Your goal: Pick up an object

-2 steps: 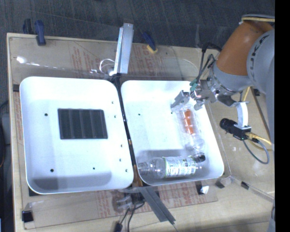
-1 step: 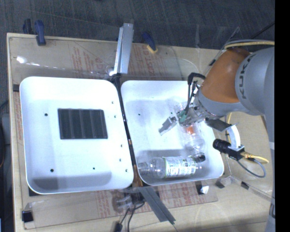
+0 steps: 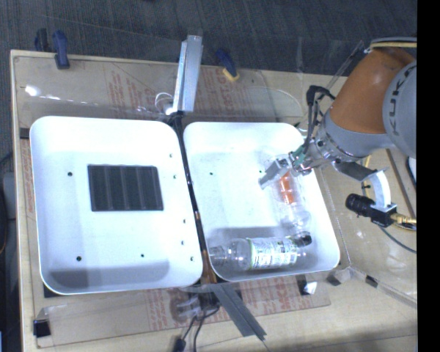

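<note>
A clear plastic bottle (image 3: pixel 255 254) lies on its side along the right bin's (image 3: pixel 227 141) near wall — label up.

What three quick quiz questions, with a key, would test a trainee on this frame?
1. True or false: the dark ribbed mat lies in the left bin.
2. Which bin holds the clear bottles: A left, B right?
3. Fill in: the gripper is over the ___ bin.
Key: 1 true; 2 B, with one bottle along the near wall and another with an orange label by the gripper; 3 right.
</note>
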Tool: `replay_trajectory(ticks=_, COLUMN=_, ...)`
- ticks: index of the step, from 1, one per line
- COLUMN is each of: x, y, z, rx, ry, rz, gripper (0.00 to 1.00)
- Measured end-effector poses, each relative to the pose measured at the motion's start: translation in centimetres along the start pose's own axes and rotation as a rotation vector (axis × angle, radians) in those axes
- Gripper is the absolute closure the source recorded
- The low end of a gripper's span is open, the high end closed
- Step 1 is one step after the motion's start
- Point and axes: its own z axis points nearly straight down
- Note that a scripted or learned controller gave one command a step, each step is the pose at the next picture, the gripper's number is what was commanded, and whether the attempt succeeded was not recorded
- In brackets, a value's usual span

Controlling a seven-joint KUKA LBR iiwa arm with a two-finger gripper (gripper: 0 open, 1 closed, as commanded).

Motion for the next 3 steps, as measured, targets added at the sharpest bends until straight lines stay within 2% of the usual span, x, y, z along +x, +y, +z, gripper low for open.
replay_trajectory(ticks=1, x=1.6, y=-1.9, z=-1.8, rx=0.004, ry=0.002, rz=0.116, gripper=0.0)
replay_trajectory(ticks=2, x=0.2, y=0.0, z=0.1, rx=0.002, ry=-0.001, rz=0.11, gripper=0.0)
replay_trajectory(ticks=3, x=-0.4, y=2.4, z=3.7, rx=0.002, ry=0.001, rz=0.053, gripper=0.0)
